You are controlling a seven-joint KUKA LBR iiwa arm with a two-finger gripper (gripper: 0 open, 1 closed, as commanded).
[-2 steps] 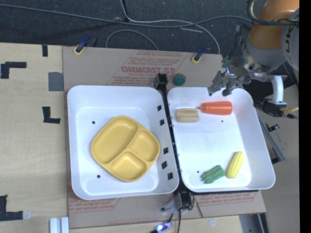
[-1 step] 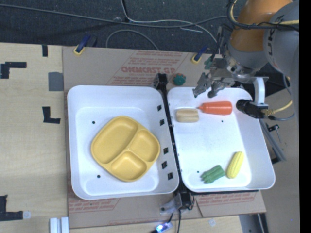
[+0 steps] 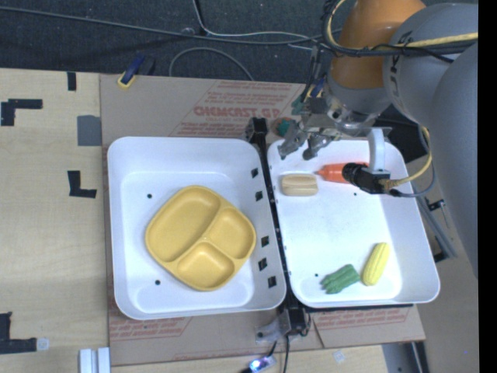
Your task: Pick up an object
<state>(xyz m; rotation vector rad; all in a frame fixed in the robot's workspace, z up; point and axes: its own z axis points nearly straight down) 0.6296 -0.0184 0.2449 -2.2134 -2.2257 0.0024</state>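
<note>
Gripper (image 3: pixel 307 146) fingers apart, empty, poised just above the tan bread roll (image 3: pixel 298 185) at the right bin's (image 3: pixel 404 286) far-left corner; roll probably light, rigid, smooth; grasp across its short width.

Grey arm (image 3: pixel 435 61) from the right, pincer (image 3: pixel 301 148) pointing down, fingers apart.

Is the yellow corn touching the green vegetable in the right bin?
Apart. The camera view shows the yellow corn and the green vegetable side by side, with a narrow strip of the right bin's white floor between them.
</note>
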